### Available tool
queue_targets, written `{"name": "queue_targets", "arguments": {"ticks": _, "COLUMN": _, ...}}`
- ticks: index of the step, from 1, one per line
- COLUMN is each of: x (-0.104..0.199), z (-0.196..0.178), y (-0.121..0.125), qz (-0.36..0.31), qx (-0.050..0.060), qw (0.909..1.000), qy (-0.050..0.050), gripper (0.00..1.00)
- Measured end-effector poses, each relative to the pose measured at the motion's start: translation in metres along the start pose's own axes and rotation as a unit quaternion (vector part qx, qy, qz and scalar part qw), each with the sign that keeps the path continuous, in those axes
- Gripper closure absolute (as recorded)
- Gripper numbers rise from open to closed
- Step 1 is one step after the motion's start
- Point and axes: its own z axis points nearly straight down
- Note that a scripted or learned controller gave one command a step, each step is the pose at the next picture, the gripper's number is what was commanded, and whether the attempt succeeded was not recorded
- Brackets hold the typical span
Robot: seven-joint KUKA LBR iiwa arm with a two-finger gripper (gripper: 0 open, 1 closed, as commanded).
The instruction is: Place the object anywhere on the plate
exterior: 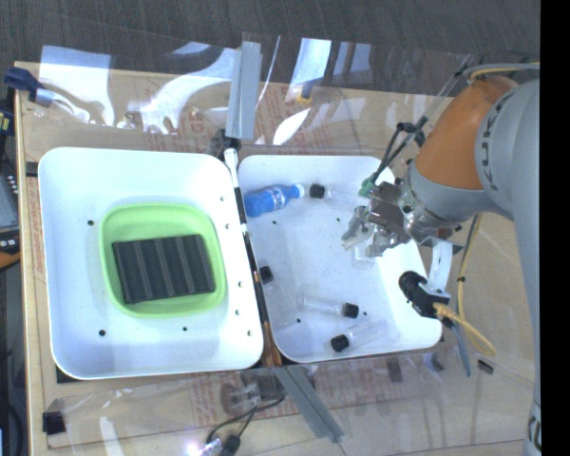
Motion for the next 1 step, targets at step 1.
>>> {"name": "queue_targets", "arguments": {"ticks": 1, "x": 0.0, "z": 0.0, "y": 0.0, "qz": 0.0, "qx": 0.0, "qw": 1.0, "qy": 0.0, "gripper": 0.0}}
